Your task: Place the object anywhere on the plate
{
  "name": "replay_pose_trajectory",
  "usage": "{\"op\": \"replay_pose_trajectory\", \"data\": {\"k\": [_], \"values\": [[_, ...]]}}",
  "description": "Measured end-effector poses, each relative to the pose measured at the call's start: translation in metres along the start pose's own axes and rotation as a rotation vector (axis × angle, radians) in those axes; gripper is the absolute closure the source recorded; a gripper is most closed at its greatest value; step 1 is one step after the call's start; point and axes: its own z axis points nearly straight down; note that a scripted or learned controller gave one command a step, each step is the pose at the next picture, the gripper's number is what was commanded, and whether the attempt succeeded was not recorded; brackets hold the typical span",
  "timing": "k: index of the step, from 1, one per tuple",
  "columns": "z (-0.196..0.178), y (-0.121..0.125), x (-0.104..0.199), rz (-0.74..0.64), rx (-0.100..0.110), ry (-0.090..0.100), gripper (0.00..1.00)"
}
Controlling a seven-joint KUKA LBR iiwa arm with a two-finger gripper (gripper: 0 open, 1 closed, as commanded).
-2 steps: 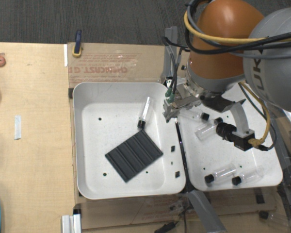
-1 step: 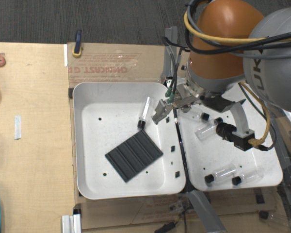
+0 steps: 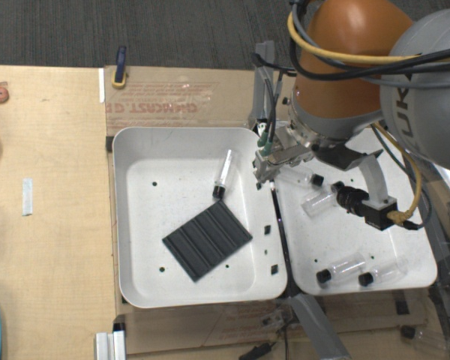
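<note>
Two shallow white plastic bins sit side by side on the pale wooden worktop (image 3: 45, 276), the left bin (image 3: 127, 276) and the right bin (image 3: 427, 265) touching along their inner rims. Over that seam hangs the grey arm with the orange band (image 3: 345, 43), its bulk hiding much of the right bin's far half. In the left bin lies the dark ribbed rectangular plate (image 3: 208, 240), flat and turned at a slant, with bare white floor around it. Just beyond its far corner lies a slim clear tube with a black cap (image 3: 222, 175), near the plate but apart from it. Smaller clear capped vials lie in the right bin: one near the middle (image 3: 315, 202) and two near the front rim (image 3: 343, 268). The claw (image 3: 268, 162) hovers at the inner rims, and I cannot tell whether it is clenched or released, nor whether it carries anything. My judgement is that the slim tube is the likeliest object. To do it well, the claw should come down square across the tube's width and lift clear before crossing toward the plate. The short path is open, but the rim beside the claw is close, so it should rise first and drop near the plate's centre.
</note>
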Motion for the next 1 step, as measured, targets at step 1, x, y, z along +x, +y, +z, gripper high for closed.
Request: {"op": "replay_pose_trajectory", "data": {"k": [1], "values": [[0.0306,0.0057,-0.0412,-0.182,-0.005,0.004,1.00]]}}
